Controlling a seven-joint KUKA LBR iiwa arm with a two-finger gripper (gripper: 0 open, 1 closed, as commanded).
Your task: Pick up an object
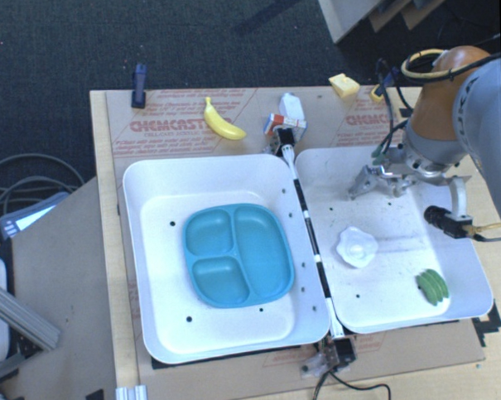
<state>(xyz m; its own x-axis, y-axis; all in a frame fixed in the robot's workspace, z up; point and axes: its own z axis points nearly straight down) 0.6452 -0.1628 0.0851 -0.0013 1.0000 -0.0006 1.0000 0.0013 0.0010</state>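
Table (pixel 111 242) — brown board surface with red printed lettering, carrying two shallow white bins side by side.

Along the far edge, left to right: a small dark blue clip-like object (pixel 138 84); a yellow plastic banana (pixel 221 122); a small white, red and blue packet (pixel 287 117) just behind the point where the two bins meet; a pale yellow wedge-shaped block (pixel 343 85).

Left white bin (pixel 146 191) — holds one turquoise plastic plate with three compartments (pixel 238 254), lying flat near the bin's centre.

Right white bin (pixel 466 302) — holds two loose objects. A small white crumpled-looking item (pixel 356 247) lies left of the bin's centre. A green ridged oval object (pixel 433 286) lies toward the near right corner, well apart from the white one.

Grey arm with orange band (pixel 445 104) — enters from the right and reaches down over the far part of the right bin. Its gripper (pixel 380 179) sits low above the bin floor, metal fingers spread apart, released, nothing between them. Both loose objects lie nearer the camera than the gripper and clear of it.
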